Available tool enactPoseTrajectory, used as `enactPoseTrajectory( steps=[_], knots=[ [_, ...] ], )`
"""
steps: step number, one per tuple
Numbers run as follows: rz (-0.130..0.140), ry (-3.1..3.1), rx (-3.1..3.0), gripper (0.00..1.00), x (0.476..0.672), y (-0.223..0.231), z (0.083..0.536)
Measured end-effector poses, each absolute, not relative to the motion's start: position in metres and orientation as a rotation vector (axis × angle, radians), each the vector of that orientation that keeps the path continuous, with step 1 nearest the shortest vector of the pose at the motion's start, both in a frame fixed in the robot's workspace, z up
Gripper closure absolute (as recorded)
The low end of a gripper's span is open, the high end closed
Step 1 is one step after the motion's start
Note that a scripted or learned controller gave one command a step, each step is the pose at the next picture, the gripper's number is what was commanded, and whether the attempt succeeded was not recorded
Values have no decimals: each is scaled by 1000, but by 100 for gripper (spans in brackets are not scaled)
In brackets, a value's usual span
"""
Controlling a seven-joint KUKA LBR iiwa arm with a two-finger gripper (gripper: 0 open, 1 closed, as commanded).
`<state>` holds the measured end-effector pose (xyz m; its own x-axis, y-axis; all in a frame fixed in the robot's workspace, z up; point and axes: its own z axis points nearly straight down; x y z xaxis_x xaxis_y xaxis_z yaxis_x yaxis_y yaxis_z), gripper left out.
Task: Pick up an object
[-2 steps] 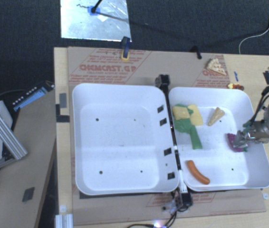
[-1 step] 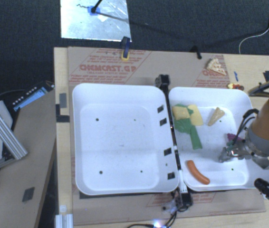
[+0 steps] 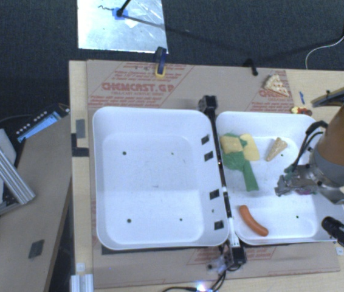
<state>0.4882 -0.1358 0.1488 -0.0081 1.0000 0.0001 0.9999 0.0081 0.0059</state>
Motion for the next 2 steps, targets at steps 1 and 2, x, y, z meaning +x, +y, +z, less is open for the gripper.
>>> enactPoseTrajectory(
  steps=[1, 2],
  knots=[
    [13, 2214, 2204, 100, 521, -161, 282],
    [-9, 2231, 2229, 100, 492, -141, 96]
  ],
)
